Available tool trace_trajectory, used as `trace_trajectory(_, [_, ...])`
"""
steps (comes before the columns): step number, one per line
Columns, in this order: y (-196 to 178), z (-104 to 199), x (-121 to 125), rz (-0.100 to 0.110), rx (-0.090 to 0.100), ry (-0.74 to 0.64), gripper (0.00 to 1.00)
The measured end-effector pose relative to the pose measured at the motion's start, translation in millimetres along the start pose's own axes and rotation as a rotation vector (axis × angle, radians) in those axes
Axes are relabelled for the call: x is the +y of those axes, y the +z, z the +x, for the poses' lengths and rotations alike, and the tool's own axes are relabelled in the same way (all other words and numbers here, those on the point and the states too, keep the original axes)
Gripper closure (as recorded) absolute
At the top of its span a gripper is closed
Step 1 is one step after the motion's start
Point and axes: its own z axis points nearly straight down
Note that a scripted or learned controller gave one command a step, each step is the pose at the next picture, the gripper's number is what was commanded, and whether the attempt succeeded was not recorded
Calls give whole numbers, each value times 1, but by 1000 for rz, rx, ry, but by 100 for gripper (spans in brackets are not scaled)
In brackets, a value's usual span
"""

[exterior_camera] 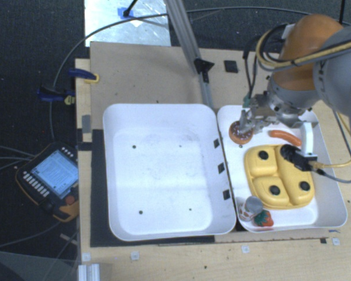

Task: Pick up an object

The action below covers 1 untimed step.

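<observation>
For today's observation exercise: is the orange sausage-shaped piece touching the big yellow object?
Apart: the camera view shows a white strip of bin floor between the orange sausage-shaped piece and the big yellow object.

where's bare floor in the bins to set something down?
Left bin: its whole floor, wall to wall. Right bin is crowded: pincer over a small brown object at the top, yellow toy mid, small items at the near-left corner. Bare strip only along its left wall.
</observation>
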Motion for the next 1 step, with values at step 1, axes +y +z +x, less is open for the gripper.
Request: trace_trajectory(1, [7, 49, 9, 0, 0, 1, 100])
